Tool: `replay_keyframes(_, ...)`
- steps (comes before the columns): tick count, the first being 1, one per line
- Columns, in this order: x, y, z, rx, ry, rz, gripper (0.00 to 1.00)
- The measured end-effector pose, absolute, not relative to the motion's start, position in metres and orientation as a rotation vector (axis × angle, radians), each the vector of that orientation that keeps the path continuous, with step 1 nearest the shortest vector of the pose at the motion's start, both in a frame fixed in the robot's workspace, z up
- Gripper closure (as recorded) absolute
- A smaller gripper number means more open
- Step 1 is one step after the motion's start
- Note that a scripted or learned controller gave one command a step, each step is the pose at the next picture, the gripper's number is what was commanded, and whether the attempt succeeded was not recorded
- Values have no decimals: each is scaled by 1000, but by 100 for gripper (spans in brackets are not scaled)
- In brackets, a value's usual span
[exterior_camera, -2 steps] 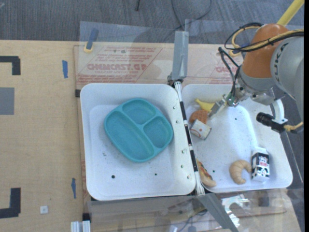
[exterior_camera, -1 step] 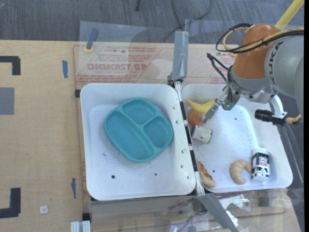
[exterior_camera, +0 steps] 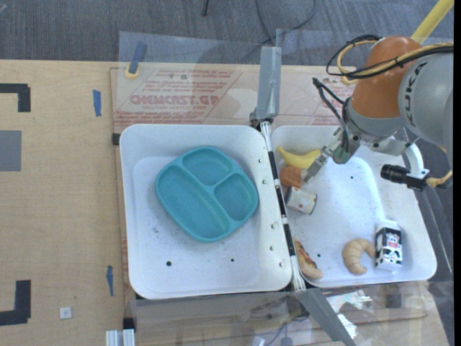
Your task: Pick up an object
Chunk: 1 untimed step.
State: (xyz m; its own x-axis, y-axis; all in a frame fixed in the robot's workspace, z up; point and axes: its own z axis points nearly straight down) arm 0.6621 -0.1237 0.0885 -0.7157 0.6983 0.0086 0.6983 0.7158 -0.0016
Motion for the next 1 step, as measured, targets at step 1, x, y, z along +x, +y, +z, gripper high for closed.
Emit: replay_keyframes(1, 539, -130, 103, -1036, -2968, -2, 0)
